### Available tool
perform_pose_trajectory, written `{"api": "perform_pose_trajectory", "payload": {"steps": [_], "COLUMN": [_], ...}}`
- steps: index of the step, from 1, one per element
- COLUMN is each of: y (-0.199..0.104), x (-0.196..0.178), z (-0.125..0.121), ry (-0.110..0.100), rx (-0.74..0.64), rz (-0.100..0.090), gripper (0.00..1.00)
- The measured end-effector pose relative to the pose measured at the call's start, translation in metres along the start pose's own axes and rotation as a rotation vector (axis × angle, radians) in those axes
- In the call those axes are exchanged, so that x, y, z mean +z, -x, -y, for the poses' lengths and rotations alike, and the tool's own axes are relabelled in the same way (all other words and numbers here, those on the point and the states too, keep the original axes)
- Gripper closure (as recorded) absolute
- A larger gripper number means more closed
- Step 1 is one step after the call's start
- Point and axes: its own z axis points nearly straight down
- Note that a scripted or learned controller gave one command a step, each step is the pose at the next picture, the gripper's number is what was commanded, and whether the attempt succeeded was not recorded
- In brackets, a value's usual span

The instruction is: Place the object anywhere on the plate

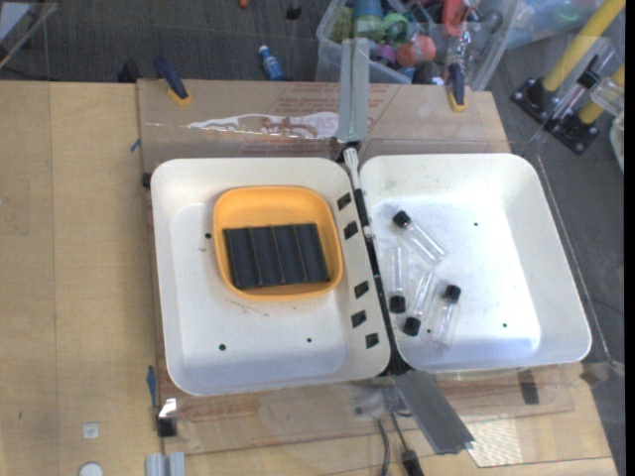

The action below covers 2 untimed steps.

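An orange square plate [273, 199] with rounded corners lies in the left white bin [189, 305]. On it rests a flat black rectangular object [276, 256] with lengthwise ridges, covering the plate's middle and near side. Several clear vials with black caps lie in the right white bin [516, 246]: one [417, 234] near its middle and a cluster [429, 310] toward its near left corner.
A row of black tabs [357, 266] runs along the seam between the two bins. Behind the bins stands a clear tub of colourful toys [417, 13]. Blue clamps [176, 85] hold the cardboard backing. Bare wooden bench [69, 266] lies to the left.
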Motion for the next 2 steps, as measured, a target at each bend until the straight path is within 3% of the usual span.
{"api": "perform_pose_trajectory", "payload": {"steps": [1, 2], "y": [-0.0034, -0.0026], "x": [0.0006, 0.0004], "z": [-0.0035, -0.0026], "ry": [0.0, 0.0], "rx": [-0.019, -0.126], "rz": [0.001, 0.001], "gripper": [1.0, 1.0]}}
